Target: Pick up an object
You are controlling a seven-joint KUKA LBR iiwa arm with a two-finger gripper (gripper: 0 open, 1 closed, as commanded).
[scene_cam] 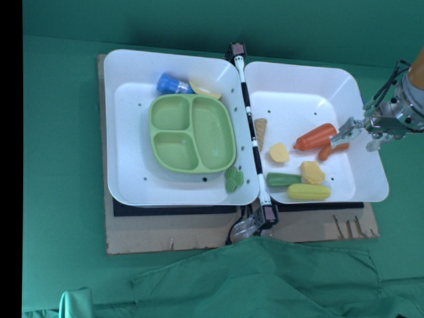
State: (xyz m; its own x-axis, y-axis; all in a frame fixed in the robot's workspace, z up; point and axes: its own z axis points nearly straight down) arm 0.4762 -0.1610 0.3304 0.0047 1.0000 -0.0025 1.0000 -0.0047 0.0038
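Camera view looks down on two white bins side by side on the tabletop (66,144), and the pincer (347,135) hangs over the right bin (311,78) near its right wall, right at the tip of the orange carrot (316,137). From where I stand I cannot tell how far apart it is set, nor whether anything is caught in it; it looks to be touching or just above the carrot's end, no more than that.

That carrot seems the likely target. It lies slantwise in the middle of the right bin, thick end toward the arm, with a smaller reddish piece (329,151) just beside and below it. I'd judge it a light, hollow plastic toy: stiff, smooth and rather slippery, and rounded, so it may roll or squirt out if pinched near the tapered end. Taking it across the thick middle, square to its length, looks safest.

Others lie nearby: a yellow corn cob (308,192) against the front wall, a green cucumber (283,179), a yellow lumpy piece (313,173), a pale round piece (279,154) and a cone (260,132) by the divider.

The left bin (126,124) holds a green divided plate (192,133), a blue cup (172,85) lying behind it, and a leafy green bit (232,178).
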